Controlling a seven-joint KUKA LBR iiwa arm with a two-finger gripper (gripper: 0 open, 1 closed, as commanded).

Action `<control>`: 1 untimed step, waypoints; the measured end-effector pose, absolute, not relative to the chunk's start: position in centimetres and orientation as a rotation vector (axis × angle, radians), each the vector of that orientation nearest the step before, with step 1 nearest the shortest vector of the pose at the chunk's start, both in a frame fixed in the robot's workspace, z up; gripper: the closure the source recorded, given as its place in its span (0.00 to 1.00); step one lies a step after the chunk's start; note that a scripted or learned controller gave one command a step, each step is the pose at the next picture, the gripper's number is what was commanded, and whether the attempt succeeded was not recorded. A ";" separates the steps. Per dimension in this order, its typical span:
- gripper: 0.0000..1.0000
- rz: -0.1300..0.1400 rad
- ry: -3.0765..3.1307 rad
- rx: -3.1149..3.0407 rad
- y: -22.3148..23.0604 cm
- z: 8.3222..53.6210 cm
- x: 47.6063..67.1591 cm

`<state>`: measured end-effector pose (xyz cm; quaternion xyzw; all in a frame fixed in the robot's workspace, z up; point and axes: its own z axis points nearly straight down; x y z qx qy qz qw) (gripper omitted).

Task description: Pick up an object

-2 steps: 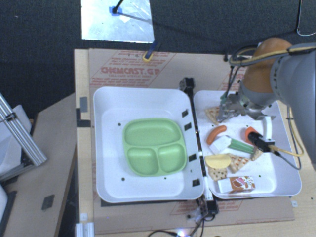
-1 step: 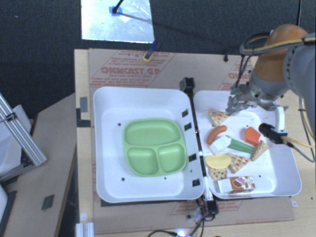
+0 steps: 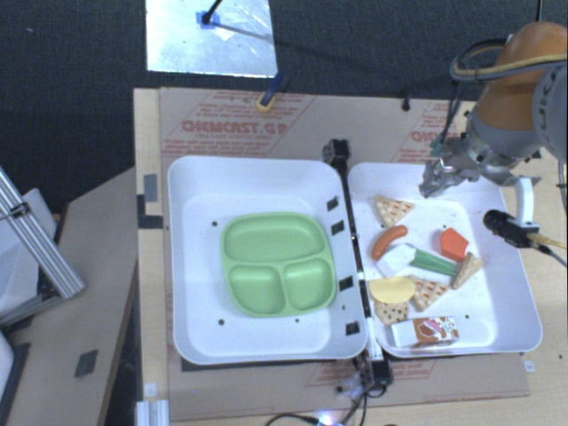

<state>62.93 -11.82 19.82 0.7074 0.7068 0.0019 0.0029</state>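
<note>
1. While my end effector (image 3: 437,183) hangs over the far edge of the right bin (image 3: 519,313), nothing shows between its fingers, and I cannot tell how wide they stand; they are small and dark against the rim.
2. Any of the toy foods could be my pick, and all lie in the right bin, nearer the camera than I am. Closest is the cracker wedge (image 3: 393,209), with the sausage (image 3: 390,240) just beyond it.
3. Risk one: the pieces in the middle are packed tight. The green stick (image 3: 433,262) touches a white block (image 3: 398,259), and the yellow slice (image 3: 391,289) overlaps its neighbours, so I judge a descent there could pinch two things or push one aside.
4. Risk two: flat pieces may slip out of a shallow grip.
5. Risk three: near the wall, a finger could strike the rim or the black divider (image 3: 348,247).
6. Count, as far as I can tell: two white bins on the tabletop (image 3: 232,122); one green tray (image 3: 276,263) in the left bin (image 3: 191,327); one sausage; one red block (image 3: 453,242); one green stick; one yellow slice; one printed packet (image 3: 432,329); about four tan cracker pieces.
</note>
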 end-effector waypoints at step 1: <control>1.00 0.004 2.223 2.215 -11.8 22.6 63.0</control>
